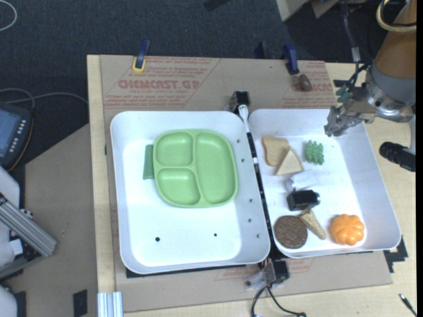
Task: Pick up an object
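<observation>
White right bin holds every object — bread wedges, green sprig, black clip, brown patty, orange pumpkin — while the gripper hovers at its far edge, its state beyond telling, so 0 picked, all left.

Brown board under the bins: red print "CHEMCAST GP" at upper left, small line beneath illegible; similar red print at upper right, partly hidden.
</observation>
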Controlling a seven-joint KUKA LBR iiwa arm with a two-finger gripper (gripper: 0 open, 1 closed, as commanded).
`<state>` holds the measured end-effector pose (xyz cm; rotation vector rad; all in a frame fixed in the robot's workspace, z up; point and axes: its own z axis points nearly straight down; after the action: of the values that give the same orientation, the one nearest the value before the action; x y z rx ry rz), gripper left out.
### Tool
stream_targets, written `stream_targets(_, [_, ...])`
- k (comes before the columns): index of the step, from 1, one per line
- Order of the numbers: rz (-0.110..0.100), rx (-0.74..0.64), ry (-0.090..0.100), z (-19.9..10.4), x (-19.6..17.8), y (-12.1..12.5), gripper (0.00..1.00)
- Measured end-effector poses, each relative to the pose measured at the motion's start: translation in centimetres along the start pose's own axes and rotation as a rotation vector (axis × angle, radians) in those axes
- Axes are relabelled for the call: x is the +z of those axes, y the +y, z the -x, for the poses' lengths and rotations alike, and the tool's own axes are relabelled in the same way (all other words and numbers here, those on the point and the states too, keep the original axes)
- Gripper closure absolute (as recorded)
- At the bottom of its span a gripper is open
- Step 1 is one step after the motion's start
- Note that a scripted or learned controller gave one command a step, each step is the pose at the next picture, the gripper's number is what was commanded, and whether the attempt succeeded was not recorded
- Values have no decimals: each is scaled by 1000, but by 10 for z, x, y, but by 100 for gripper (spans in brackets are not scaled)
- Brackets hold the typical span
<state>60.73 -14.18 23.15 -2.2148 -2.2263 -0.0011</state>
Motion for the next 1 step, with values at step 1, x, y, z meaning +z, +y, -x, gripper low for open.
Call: stream_targets(1, [-2, -1, 1, -52, 8, 6, 100])
